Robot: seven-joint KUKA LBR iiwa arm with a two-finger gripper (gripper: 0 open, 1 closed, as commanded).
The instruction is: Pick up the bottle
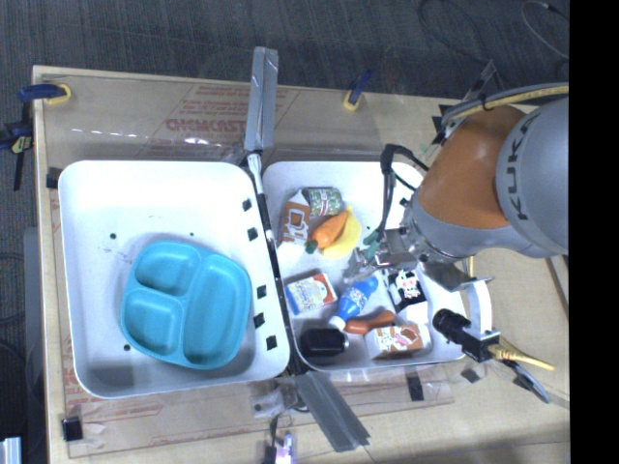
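Gripper [375, 251] hangs low in the right bin [372, 174], w/ the bottle [355, 296] just below-left of its tip: blue body, white cap end pointing away from the tool. Can't tell how the tool is set. Looks like the approach step, no grasp yet; next it needs to drop squarely over the bottle, clear of the carrot [329, 230] beside it. "KUKA" reads on the arm [527, 177]; red print on bench too faint to read.
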